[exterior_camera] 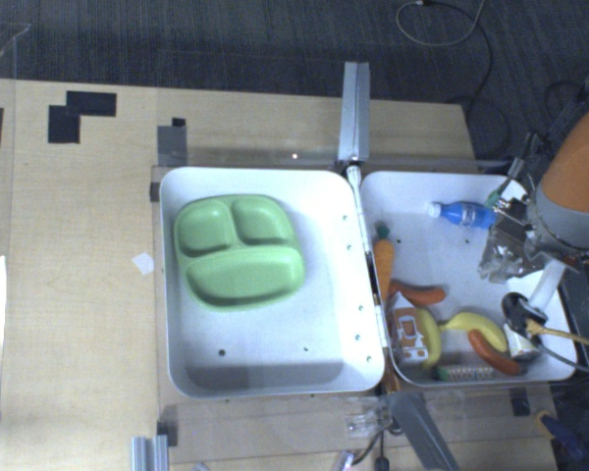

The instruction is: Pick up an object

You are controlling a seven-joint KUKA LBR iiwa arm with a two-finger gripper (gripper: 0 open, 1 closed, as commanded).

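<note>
My gripper (501, 259) hangs over the right side of the right bin (422, 238), just below and right of a blue and white bottle (461, 213) lying at the bin's back. Nothing shows between it and the bin floor. Along the bin's left wall lies an orange carrot (383, 260). A red sausage (419, 293) lies in the middle. Near the front are a banana (468, 321), a small printed box (405, 332), a second red-orange sausage (494, 352) and a dark striped piece (460, 371).
The left bin (265, 361) holds a green divided plate (239, 249) in its back half. A metal post (354, 116) stands at the back between the bins. The wooden bench (69, 292) spreads to the left.
</note>
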